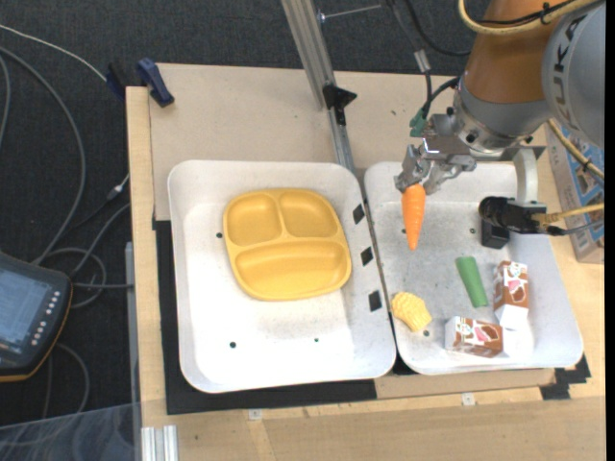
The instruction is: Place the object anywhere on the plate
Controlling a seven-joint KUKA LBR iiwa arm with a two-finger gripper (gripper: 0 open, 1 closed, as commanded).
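Observation:
An orange toy carrot (413, 217) hangs point-down from my gripper (417, 182), whose fingers are shut on its top end above the back left of the right bin (562, 339). The yellow three-compartment plate (285, 242) lies in the left bin (192, 257), well to the left of the carrot, with nothing on it.
In the right bin lie a green cylinder (471, 280), a yellow corn piece (411, 311), and two small brown-and-white cartons (513, 288) (477, 336). A metal post (312, 46) rises behind the gap between the bins. A blue clamp (155, 81) sits at the bench's back left corner.

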